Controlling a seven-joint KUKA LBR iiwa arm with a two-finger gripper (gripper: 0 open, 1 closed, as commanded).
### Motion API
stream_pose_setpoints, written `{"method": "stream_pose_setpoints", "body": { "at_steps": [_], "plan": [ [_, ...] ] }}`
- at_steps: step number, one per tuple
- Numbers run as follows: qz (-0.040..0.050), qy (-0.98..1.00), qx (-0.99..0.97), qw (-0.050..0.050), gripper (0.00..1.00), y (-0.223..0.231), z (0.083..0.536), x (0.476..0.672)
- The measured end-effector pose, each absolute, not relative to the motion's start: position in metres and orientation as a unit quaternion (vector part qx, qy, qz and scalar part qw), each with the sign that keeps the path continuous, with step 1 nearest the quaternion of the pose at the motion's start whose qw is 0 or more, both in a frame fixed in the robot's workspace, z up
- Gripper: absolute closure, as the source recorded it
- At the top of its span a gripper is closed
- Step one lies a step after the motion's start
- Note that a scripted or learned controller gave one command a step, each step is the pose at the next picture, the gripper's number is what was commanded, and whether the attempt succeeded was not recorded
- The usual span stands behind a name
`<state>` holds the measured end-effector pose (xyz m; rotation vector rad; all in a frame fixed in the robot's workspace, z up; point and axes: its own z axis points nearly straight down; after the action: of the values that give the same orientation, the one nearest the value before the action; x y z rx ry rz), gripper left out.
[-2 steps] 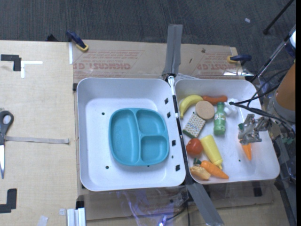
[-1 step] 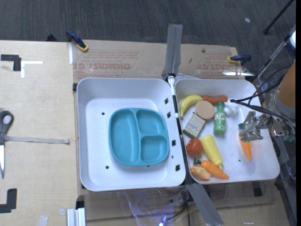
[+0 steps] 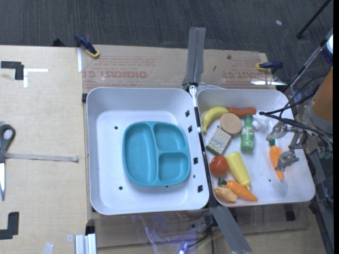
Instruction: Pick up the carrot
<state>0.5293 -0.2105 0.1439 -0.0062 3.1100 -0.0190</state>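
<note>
At the right edge of the right-hand bin point(image 3: 304, 192), the end effector point(image 3: 282, 153) hangs low over the bin floor with its two fingers closed on an orange carrot point(image 3: 275, 158), which stands roughly upright between them, tip pointing down toward the bin floor. Left of the carrot, well apart, a green bottle point(image 3: 247, 134) lies beside a round tan cookie point(image 3: 230, 123) and a yellow banana point(image 3: 212, 116). A second, longer carrot point(image 3: 242, 190) rests near the bin's front wall, next to a yellow corn-like piece point(image 3: 238, 168) and a red tomato point(image 3: 219, 165). A cracker point(image 3: 218, 141) lies above the tomato. Left-hand bin point(image 3: 100, 157) holds a teal divided plate point(image 3: 157, 153). Scissors point(image 3: 4, 152) lie on the desk point(image 3: 42, 142) far left.
</note>
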Motion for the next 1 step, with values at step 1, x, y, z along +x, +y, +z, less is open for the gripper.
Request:
{"method": "stream_pose_setpoints", "body": {
  "at_steps": [1],
  "plan": [
    [-0.0003,0.993,0.115,0.003,0.00,-0.2213,0.0930,0.5579]
  ]
}}
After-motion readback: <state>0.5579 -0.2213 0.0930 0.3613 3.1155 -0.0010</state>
